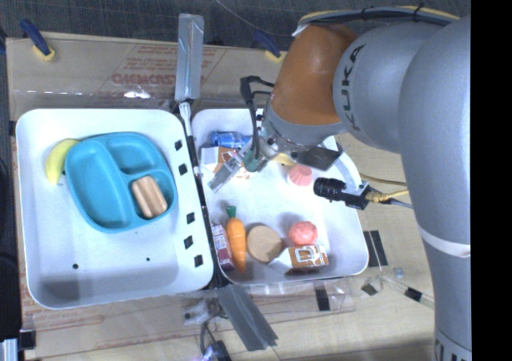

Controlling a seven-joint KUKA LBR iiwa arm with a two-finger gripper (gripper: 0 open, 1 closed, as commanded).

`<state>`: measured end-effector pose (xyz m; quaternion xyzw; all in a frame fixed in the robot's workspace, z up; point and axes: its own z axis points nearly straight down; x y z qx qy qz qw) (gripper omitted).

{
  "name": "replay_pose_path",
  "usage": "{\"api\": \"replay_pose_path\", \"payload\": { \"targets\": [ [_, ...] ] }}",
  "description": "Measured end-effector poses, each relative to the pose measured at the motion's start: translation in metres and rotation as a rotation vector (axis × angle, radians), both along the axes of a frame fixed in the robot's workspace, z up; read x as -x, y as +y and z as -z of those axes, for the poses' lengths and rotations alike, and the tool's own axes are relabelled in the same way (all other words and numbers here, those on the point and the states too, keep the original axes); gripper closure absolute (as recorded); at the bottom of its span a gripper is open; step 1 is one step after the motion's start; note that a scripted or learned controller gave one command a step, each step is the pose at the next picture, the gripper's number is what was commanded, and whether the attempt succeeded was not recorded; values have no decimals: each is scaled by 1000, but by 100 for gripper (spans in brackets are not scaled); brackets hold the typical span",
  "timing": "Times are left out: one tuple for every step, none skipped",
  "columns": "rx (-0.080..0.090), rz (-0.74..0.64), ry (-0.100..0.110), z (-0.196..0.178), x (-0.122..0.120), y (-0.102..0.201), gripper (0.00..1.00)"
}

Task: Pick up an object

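Observation:
My gripper hangs low over the upper left part of the right bin, under the orange wrist band. Right below it lie a small brown and white item and a blue packet; I cannot tell whether the gripper touches either. Along the bin's near side sit a carrot, a tan round block, a pink-red fruit and a small orange box. A pink piece lies near the middle, partly under the arm.
The left bin holds a blue divided plate with a brown bun in it and a banana beside it. A red packet leans on the right bin's left wall. The arm covers the right bin's far side.

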<state>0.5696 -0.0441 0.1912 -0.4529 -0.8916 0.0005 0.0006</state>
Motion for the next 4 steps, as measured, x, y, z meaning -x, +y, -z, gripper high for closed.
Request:
{"api": "replay_pose_path", "payload": {
  "targets": [
    [0, -85, -22, 77, -24, -52, 0],
    [-2, 38, -13, 83, -67, -69, 0],
    [-8, 197, 21, 85, -87, -66, 0],
    [-8, 189, 30, 75, -86, -64, 100]
  ]
}}
